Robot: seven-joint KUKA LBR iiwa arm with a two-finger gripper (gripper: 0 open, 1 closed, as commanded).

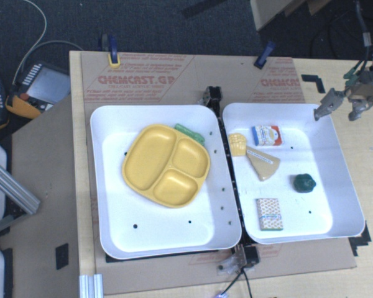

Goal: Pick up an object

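One yellow plate [166,164], one green ball [304,182], two small cartons [267,135]

Both bins, the left bin [105,185] and the right bin [336,185], look like smooth white plastic with a soft sheen. The yellow tray [166,165] in the left one is smooth moulded plastic, faintly glossy. The counter [174,73] is matt brown board, like cardboard or paper-faced sheet, printed with red lettering. In the right bin, the small box [267,135] and the checked packet [270,213] look like printed card or paper. The green lump [304,182] looks rough and matt. The gripper [345,101] is dull grey metal. The floor [161,11] looks like dark, coarse carpet.
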